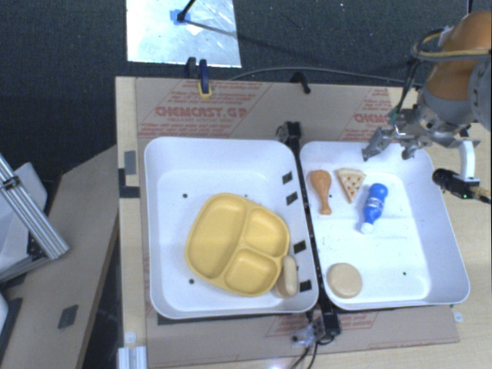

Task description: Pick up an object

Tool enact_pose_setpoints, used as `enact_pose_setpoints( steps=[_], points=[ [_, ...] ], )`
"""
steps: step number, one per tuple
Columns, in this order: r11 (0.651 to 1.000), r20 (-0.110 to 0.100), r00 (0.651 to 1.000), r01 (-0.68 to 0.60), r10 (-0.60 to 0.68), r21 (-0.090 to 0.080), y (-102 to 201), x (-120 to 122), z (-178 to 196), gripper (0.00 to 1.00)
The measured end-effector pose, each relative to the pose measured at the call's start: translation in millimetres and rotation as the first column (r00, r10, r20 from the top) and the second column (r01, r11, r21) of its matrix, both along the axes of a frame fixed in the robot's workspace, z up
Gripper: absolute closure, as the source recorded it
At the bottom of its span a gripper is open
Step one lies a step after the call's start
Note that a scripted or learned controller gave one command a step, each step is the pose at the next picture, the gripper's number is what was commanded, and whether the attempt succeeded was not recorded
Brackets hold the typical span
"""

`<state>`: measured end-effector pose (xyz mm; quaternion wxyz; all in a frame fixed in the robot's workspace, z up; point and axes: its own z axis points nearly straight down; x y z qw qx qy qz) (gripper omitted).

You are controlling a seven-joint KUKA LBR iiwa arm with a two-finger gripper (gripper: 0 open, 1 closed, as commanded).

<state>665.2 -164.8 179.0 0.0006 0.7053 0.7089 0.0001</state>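
hand [391,144] open and holding nothing, above right bin [438,229], near pizza slice [351,183]

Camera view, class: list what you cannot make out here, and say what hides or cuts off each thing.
- Arm: cut off by the top right edge; its base is out of frame.
- Beige oval piece in the left bin: partly tucked against the yellow tray; too small to identify.
- Claw: small and dark above the right bin; its finger state is unclear.
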Motion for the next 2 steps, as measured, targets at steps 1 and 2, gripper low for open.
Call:
enact_pose_setpoints(
  steps=[1,2],
  points=[
    [1.0,-0.003,1.0,0.003,-0.003,0.001,-4,-5,-61,0.0],
    [1.0,0.005,1.0,0.001,-0.001,-0.001,-4,-2,-45,1.0]
  ],
)
